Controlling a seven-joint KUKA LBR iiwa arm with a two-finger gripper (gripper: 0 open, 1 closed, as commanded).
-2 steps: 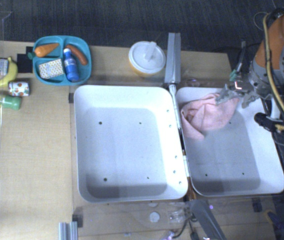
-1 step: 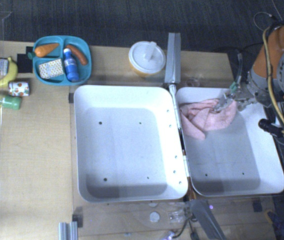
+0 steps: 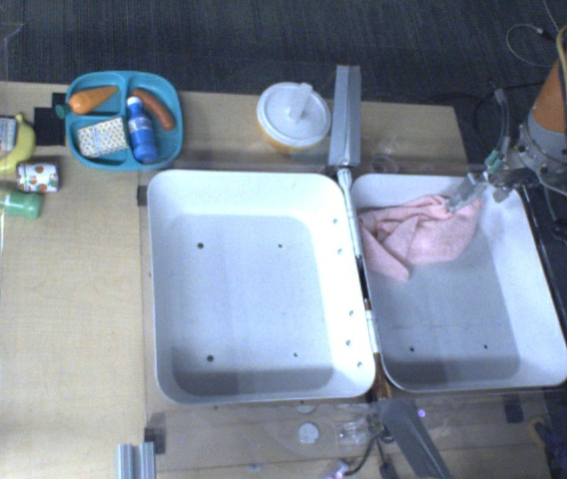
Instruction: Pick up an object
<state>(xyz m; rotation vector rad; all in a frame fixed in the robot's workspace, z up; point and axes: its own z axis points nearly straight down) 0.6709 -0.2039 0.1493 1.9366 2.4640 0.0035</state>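
Note:
A crumpled pink cloth (image 3: 418,236) lies in the upper left part of the right white bin (image 3: 483,357). It spreads from the bin's left wall towards the far right corner. My gripper (image 3: 471,194) reaches in from the right, low over the bin's far edge. Its tip meets the cloth's upper right corner, which looks drawn out towards it. The grey arm with its orange band (image 3: 553,103) stands behind, at the right edge of the view.
The left white bin (image 3: 249,287) sits beside the right one, with a grey divider post (image 3: 344,118) behind the seam. On the bench behind are a white lidded cup (image 3: 293,116), a blue compartment tray (image 3: 164,98) of toy food, a banana (image 3: 16,146) and small bottles.

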